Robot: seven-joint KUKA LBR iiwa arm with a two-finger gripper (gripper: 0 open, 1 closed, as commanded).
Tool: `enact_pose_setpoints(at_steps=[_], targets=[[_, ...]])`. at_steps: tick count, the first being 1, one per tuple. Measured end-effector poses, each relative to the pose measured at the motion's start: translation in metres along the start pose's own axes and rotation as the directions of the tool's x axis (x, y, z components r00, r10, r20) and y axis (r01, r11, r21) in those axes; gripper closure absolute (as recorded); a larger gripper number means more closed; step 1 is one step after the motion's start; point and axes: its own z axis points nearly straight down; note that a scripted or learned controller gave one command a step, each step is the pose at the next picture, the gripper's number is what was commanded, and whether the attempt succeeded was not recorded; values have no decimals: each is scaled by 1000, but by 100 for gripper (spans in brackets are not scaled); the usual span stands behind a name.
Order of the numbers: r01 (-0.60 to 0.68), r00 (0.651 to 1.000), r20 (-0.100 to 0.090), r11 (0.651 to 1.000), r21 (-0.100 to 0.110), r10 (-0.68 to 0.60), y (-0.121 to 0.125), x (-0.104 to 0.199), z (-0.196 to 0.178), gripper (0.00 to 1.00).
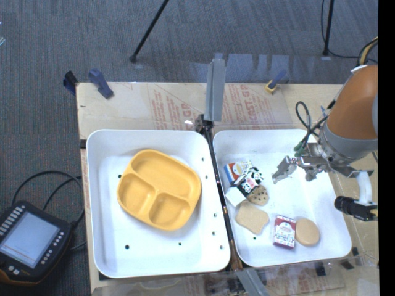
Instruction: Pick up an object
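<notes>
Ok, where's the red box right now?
The red box lies near the front edge of the right bin, touching the round cookie on its right, with the toast to its left.

One fixed camera looks down at a slant from above on both white bins [99, 165].

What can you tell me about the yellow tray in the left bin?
The yellow tray is a rounded-square plate of what looks like moulded plastic, split into three compartments: one long one along its far side and two smaller ones nearer the camera. It lies flat and right side up, turned at a slant to the walls of the left bin, around the middle of the bin floor. Nothing lies in its compartments, and nothing touches it but the bin floor under it.
</notes>
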Motion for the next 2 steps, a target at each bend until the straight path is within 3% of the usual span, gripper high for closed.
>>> enact_pose_setpoints(at_steps=[1,2], targets=[[159,987,8,987,-21,-159,51,31,63,0],[211,977,13,977,-28,-211,68,41,68,0]])
